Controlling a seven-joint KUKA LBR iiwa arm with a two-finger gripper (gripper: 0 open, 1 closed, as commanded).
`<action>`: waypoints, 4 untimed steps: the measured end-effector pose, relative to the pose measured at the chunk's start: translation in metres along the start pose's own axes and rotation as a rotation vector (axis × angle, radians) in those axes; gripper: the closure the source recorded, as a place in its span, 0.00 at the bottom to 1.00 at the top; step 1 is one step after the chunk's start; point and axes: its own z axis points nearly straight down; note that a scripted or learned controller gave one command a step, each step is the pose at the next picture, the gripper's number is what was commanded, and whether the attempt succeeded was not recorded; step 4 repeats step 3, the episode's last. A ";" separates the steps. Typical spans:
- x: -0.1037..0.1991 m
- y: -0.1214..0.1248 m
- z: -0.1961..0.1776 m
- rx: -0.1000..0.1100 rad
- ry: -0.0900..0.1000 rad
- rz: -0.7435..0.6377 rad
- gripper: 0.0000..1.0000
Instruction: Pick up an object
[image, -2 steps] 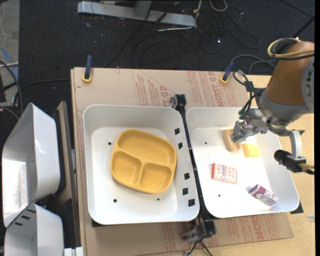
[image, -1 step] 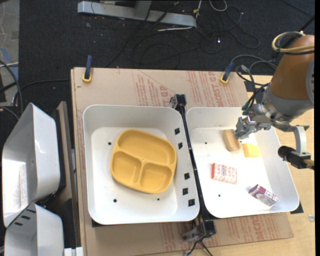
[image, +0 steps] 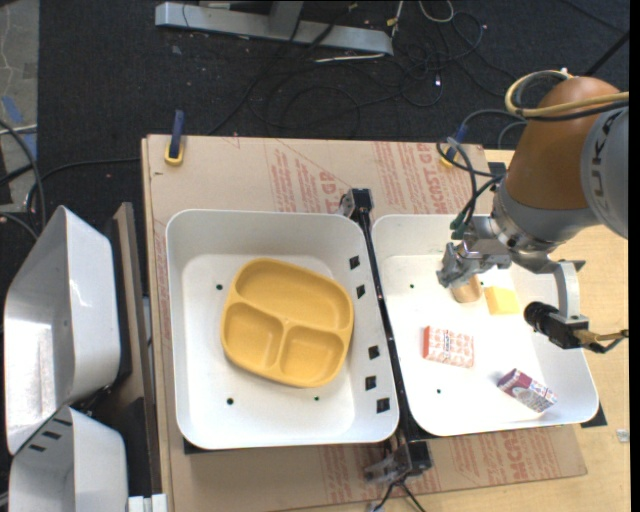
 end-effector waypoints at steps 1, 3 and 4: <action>0.056 -0.006 -0.009 -0.001 0.000 -0.001 1.00; 0.164 -0.018 0.001 0.000 0.000 -0.001 1.00; 0.164 -0.018 0.001 0.000 0.000 -0.001 1.00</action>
